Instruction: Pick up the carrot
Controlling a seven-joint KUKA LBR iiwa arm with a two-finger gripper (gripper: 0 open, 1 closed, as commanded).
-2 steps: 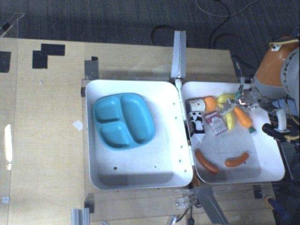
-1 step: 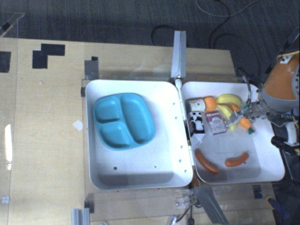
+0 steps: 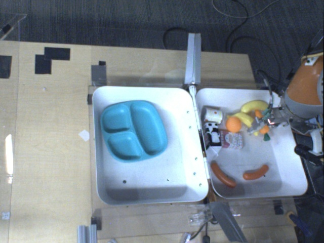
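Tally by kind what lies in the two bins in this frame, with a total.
Blue divided plate: 1
Sausages: 2
Bananas: 2
Orange: 1
Carrot, by the gripper: 1
White cup: 1
Small packets: 2
Total: 10

**Bright food against two white bins**

Both bins are plain white: the left bin (image 3: 147,186) carries a turquoise divided plate (image 3: 134,130), all one flat colour. In the right bin (image 3: 283,184) lie a yellow banana (image 3: 251,107), an orange fruit (image 3: 233,124), and two reddish-brown sausages (image 3: 223,174) (image 3: 255,172). A small packet (image 3: 233,141) shows pink and white print. The arm (image 3: 306,87) is grey with an orange band. The bench (image 3: 45,151) is pale wood with black squares (image 3: 50,58).
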